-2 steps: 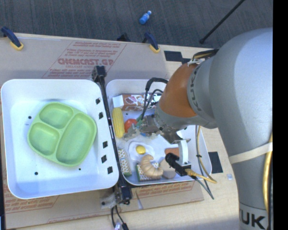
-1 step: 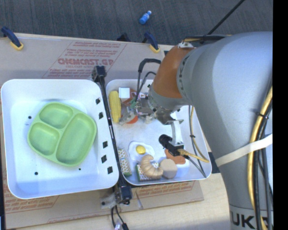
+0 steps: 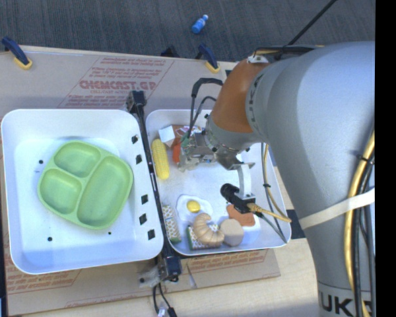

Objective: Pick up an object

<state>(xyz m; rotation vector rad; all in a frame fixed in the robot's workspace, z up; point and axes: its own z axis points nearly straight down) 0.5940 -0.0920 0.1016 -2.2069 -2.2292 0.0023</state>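
Items at the near end of the right bin (image 3: 219,251): one tan croissant (image 3: 206,230), ridged and curved, touching one smooth beige rounded piece (image 3: 232,232) on its right. One orange-red piece (image 3: 243,216) lies just behind that. One narrow speckled packet (image 3: 170,224) lies along the left wall. One fried egg (image 3: 193,207), flat white with a yellow dome, lies just behind the croissant.

Further back, one yellow corn cob (image 3: 160,158), long and knobbly, lies along the left wall. One small red-orange item (image 3: 177,152), shape unclear, sits between the cob and the gripper (image 3: 188,154), just beside both. The gripper hangs low over the middle of this bin; whether it is released or clenched cannot be told. One small white block (image 3: 166,134) rests near the far left corner, behind the cob. The pieces have a smooth, moulded look.

Left bin (image 3: 20,177): one light green plate (image 3: 86,183), glossy, with rounded corners, divided into three compartments. The bins, two counted, are shallow and white and stand side by side.

Under them lies one sheet of brown cardboard (image 3: 119,78) with red print. At its far edge are two blue clamps with yellow tips: the left clamp (image 3: 16,51) and the middle clamp (image 3: 208,57). Beyond, on grey carpet (image 3: 86,12), lies one small blue object (image 3: 198,24).
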